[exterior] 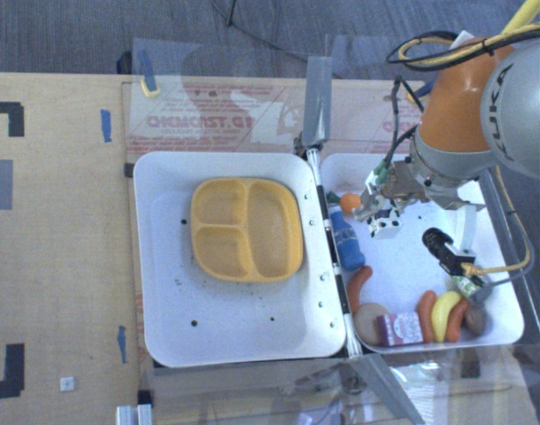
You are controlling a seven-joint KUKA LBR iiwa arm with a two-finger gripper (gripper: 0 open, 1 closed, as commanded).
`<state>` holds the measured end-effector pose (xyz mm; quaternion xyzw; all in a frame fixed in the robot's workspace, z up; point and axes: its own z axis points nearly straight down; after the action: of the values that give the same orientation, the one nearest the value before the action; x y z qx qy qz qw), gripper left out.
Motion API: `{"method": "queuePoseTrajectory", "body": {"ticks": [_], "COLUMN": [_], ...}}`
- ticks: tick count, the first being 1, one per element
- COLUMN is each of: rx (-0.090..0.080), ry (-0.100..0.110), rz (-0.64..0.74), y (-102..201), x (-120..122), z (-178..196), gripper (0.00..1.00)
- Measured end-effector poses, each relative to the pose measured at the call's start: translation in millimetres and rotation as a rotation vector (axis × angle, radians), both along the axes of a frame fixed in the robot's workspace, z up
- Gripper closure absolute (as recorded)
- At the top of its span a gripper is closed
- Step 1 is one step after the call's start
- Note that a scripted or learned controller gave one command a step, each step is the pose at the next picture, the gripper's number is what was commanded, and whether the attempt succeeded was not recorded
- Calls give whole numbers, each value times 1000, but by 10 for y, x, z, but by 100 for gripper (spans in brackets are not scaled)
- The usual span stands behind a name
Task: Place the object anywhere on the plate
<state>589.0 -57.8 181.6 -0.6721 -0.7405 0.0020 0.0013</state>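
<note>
The plate [247, 229], yellow with three sections, lies in the left bin [164, 326] and has nothing on it. The loose things are all in the right bin [509, 321]. A blue bottle [346, 242] lies along its left wall, with a small orange piece [350, 203] just above it. A red sausage [358, 283] lies below the bottle. Along the bin's near edge sit a round brownish lump [369, 319], a dark red box [400, 328], a carrot [426, 313] and a banana [444, 312], packed close together.

My gripper [383, 215] hangs over the upper left part of the right bin, near the orange piece and the bottle's top. I cannot tell how far it is open, nor whether it has hold of anything.
</note>
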Motion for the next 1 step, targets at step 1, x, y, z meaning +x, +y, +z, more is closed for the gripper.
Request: {"method": "queuePoseTrajectory", "body": {"ticks": [1], "rx": [0], "ry": [-4], "rz": [151], "y": [358], "x": [254], "z": [4], "gripper": [100]}}
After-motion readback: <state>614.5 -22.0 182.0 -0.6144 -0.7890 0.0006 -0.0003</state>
